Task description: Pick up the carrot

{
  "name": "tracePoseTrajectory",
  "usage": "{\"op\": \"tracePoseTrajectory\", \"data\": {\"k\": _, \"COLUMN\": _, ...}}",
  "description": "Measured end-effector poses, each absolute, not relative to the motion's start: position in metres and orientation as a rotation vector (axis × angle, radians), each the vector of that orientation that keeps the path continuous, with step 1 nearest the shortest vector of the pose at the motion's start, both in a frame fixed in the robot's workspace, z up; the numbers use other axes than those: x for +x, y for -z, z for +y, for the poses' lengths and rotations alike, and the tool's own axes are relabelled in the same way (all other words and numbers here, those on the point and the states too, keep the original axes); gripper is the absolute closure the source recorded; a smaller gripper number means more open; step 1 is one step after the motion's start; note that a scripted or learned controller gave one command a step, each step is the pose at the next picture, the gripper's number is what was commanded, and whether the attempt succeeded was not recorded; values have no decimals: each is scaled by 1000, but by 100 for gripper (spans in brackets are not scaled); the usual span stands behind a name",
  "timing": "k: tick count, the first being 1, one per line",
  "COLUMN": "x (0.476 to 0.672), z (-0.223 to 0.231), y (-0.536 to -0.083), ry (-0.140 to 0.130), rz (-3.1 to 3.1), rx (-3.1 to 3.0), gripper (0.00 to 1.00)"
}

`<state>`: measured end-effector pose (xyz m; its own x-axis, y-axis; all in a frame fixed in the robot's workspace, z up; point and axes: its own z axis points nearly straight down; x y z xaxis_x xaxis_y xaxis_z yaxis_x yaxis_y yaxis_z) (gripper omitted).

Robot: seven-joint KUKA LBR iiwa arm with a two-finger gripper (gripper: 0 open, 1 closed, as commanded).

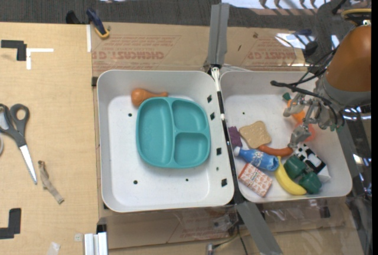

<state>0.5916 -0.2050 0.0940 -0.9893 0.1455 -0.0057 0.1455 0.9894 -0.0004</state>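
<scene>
The carrot (pixel 275 150) is a thin orange piece lying flat in the right bin (pixel 254 103), just below a slice of toast (pixel 256 133) and above a blue bottle (pixel 260 159). My gripper (pixel 302 121) hangs over the right part of that bin, up and to the right of the carrot's right end. The wrist and cables hide much of it. Small orange and grey parts show around the gripper's tip, and I cannot make out anything held there.
Packed near the carrot are a banana (pixel 289 182), a red packet (pixel 256 180), a green toy (pixel 307 177), a black-and-white toy (pixel 308 157) and a purple item (pixel 235 137). The left bin (pixel 118 147) holds a teal divided plate (pixel 173 132) and an orange drumstick-shaped toy (pixel 143 95). Scissors (pixel 19 133) lie on the bench at left.
</scene>
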Motion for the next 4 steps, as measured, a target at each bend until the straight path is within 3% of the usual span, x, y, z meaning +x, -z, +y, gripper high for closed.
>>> {"op": "tracePoseTrajectory", "data": {"k": 1, "x": 593, "z": -205, "y": -105, "ry": 3, "rz": 3122, "rx": 225, "gripper": 100}}
{"op": "tracePoseTrajectory", "data": {"k": 2, "x": 593, "z": -205, "y": -105, "ry": 3, "rz": 3122, "rx": 225, "gripper": 0}}
{"op": "tracePoseTrajectory", "data": {"k": 3, "x": 595, "z": -204, "y": -115, "ry": 6, "rz": 3117, "rx": 221, "gripper": 100}}
{"op": "tracePoseTrajectory", "data": {"k": 4, "x": 595, "z": -204, "y": -115, "ry": 5, "rz": 3117, "rx": 221, "gripper": 0}}
